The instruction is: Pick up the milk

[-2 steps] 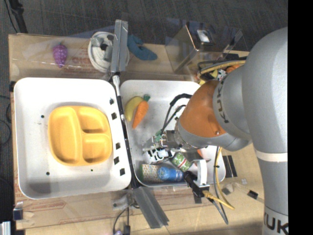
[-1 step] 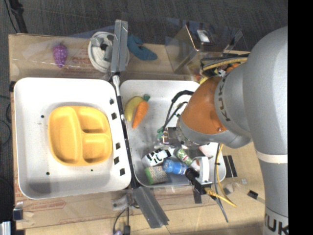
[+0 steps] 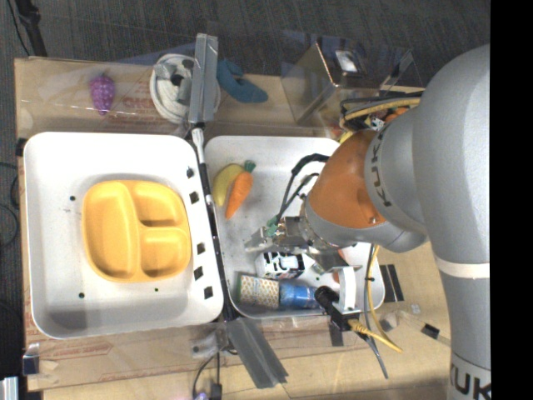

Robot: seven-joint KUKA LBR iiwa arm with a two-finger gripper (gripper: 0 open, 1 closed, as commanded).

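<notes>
Arm reaches into right bin (image 3: pixel 218 223); gripper (image 3: pixel 287 252) sits low over the milk (image 3: pixel 283 263), a white carton with dark print, mostly hidden under the wrist near the bin's front. Grip state: cannot tell. Just in front lies a patterned can with blue cap (image 3: pixel 279 292). Carrot (image 3: pixel 238 192) and banana (image 3: pixel 223 182) lie further back. Yellow tray (image 3: pixel 137 227) sits in left bin (image 3: pixel 50 182).

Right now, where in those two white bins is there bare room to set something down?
Left bin: bare floor all around the yellow tray, widest along its near and left edges. Right bin: only the far strip beyond the carrot and banana. Its near half is crowded by the arm, the milk and a can.
</notes>
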